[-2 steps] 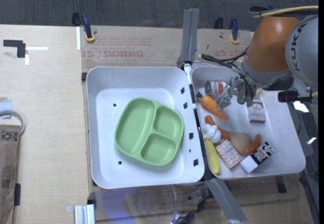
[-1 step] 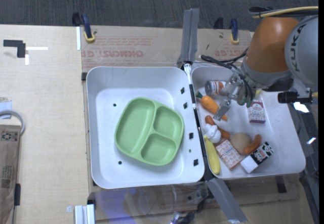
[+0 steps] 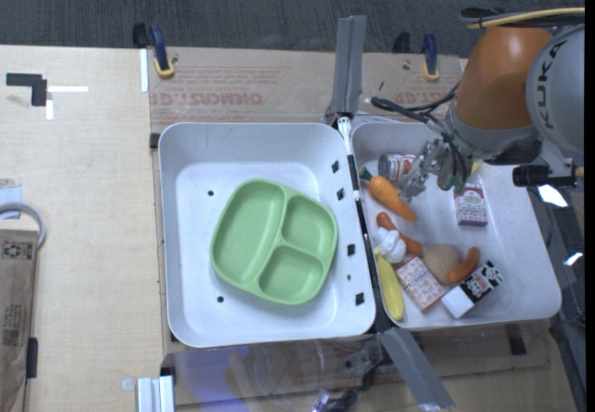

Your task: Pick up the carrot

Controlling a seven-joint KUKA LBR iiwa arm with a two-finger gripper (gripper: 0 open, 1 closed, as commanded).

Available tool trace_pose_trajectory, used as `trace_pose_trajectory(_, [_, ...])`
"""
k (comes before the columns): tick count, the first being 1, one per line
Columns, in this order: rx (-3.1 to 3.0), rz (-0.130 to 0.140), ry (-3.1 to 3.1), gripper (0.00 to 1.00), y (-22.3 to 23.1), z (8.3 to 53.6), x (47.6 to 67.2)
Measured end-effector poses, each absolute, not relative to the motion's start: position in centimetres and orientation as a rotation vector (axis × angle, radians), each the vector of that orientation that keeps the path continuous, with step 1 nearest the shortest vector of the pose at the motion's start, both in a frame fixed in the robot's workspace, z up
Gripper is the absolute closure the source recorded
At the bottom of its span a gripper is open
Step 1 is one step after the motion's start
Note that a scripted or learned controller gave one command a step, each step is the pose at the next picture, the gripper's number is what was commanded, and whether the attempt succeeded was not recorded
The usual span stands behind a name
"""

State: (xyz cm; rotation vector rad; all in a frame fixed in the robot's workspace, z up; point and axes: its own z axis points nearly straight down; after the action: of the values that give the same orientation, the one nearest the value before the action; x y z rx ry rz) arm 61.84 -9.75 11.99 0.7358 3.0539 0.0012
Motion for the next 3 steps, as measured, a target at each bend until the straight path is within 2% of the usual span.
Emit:
trace_pose_trajectory(1, [0.735, 0.001, 3.054, 0.0, -9.7, 12.0, 61.8])
trace_pose_trajectory(2, [0.259, 0.002, 3.131, 0.0, -9.7, 9.0, 60.2])
trace_pose_trajectory(3, [0.27, -0.002, 3.124, 1.0, -10.0, 10.0, 60.4])
